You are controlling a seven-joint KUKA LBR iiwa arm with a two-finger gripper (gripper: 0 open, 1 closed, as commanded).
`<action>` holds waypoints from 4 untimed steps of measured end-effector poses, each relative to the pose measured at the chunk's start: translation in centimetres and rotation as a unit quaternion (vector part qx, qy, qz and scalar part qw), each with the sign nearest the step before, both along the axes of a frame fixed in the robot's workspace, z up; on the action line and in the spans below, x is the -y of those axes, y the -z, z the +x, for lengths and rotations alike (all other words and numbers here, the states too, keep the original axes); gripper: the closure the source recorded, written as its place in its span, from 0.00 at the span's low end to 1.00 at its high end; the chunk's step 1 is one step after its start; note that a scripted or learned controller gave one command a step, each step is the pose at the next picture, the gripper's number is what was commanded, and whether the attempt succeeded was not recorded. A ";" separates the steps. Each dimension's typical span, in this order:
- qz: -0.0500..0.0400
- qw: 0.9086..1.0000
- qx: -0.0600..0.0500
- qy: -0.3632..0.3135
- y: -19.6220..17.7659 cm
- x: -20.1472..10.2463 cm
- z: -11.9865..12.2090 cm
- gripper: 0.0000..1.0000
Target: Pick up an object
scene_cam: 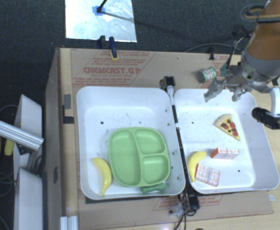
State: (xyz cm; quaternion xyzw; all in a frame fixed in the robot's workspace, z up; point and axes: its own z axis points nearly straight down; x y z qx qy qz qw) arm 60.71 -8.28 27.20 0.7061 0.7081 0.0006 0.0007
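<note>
Camera view: gripper [224,91] hangs over the right bin's [262,143] far edge, near its far-right corner, fingers spread apart with nothing between them. No object picked yet.

Candidates in the right bin — pizza [227,126] lies just below the gripper toward the right wall, small box [225,153] a bit nearer the front, cracker pack [207,174] at the front edge, banana [195,162] tight against the divider [176,128] at front-left. Left bin [89,128] holds a green tray [139,157] with a second banana [103,175] touching its left side. A small roll [208,74] sits on the bench outside the bins, just beyond the right bin's far edge.

Risks, as I judge them: pizza is flat, so fingers may slide over it or scrape the bin floor. The banana by the divider leaves little room for a finger on that side — likely a clipped wall. Box and pack lie near each other; a wide descent could nudge both.

Open room: centre and far-left of the right bin are bare, good for a straight descent. Far half of the left bin is also free.
</note>
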 end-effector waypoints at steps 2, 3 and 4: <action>0.000 1.000 -0.001 0.001 11.7 10.5 -0.2 0.00; 0.000 1.000 0.000 0.001 18.8 11.7 0.6 0.00; -0.001 1.000 0.003 0.000 17.5 11.8 0.9 1.00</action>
